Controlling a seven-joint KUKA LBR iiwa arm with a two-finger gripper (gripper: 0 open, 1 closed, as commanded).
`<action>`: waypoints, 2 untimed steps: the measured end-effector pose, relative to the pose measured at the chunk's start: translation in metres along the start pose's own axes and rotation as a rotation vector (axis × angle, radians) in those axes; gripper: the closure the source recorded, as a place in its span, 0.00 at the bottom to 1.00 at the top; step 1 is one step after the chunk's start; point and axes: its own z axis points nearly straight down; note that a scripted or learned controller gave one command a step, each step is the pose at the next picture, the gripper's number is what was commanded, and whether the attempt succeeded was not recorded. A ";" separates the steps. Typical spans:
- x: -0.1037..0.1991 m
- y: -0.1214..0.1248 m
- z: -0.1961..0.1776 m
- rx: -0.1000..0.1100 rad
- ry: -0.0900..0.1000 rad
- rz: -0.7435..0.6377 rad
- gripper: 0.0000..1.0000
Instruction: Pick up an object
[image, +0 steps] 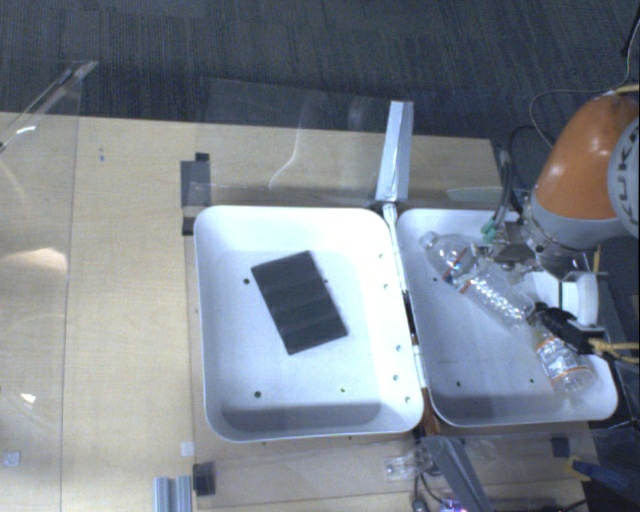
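Risk of a slipped or missed grasp among clear plastic in the right bin.

Left bin (215, 330) holds 1 flat dark grey block (298, 301), lying apart from the arm. Right bin (470, 400) holds clear plastic items: 1 crumpled bottle (478, 282) near its far side and 1 smaller piece (562, 364) at its near right. Their smooth, see-through surfaces could slide off or be misjudged. Arm (585, 170) reaches in from the right, bent low over the far right corner; gripper (515, 240) sits just beside the bottle, and I cannot tell how its jaws stand.
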 end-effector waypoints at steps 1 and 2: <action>-0.023 0.056 0.097 -0.009 0.000 -0.001 0.00; -0.015 0.030 0.041 -0.002 0.000 0.092 0.00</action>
